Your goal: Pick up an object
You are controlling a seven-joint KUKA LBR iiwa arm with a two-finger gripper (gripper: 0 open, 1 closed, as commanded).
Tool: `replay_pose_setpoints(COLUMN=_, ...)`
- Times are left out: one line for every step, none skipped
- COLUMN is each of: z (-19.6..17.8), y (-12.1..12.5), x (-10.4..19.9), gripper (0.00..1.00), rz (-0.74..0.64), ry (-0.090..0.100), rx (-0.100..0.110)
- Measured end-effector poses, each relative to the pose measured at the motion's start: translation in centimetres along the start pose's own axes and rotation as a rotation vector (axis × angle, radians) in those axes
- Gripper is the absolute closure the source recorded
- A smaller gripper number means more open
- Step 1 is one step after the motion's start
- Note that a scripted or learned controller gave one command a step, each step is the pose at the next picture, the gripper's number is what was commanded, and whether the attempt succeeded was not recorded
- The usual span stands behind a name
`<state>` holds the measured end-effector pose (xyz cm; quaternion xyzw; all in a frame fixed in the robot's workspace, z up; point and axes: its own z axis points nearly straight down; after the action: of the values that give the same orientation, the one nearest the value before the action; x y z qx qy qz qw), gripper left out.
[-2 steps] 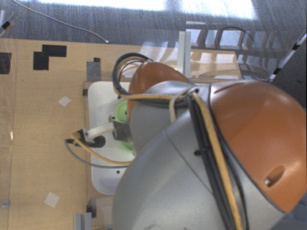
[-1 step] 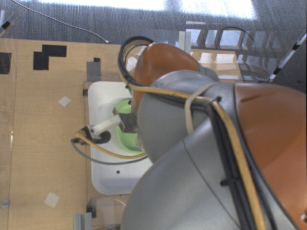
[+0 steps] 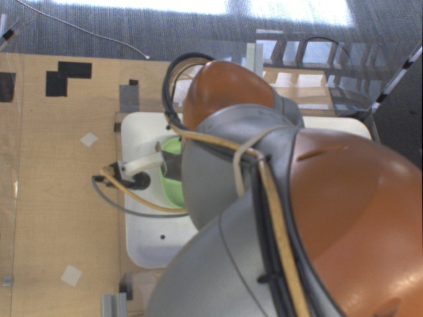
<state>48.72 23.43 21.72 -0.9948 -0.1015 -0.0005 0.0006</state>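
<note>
The grey and orange arm point(image 3: 284, 203) fills most of the right and middle, reaching in over the tabletop point(image 3: 59, 177). Beneath it lies a shallow white bin point(image 3: 142, 236), its left part bare, the rest covered by the arm. A second bin's rim point(image 3: 344, 121) shows just behind the arm's shoulder. Inside the near bin, a light green object point(image 3: 172, 187), perhaps a bowl or cup, sits tight against the arm's wrist and is half hidden. The pincer is buried under the wrist, so whether it is parted or clamped cannot be told.
</note>
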Motion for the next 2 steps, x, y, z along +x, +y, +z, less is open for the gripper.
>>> replay_pose_setpoints(z=0.3, y=0.1, x=0.3, gripper=1.0, rz=-0.57, ry=-0.002, rx=-0.001)
replay_pose_setpoints(z=1.9, y=-0.1, x=-0.1, gripper=1.0, rz=-0.242, ry=-0.002, rx=0.0)
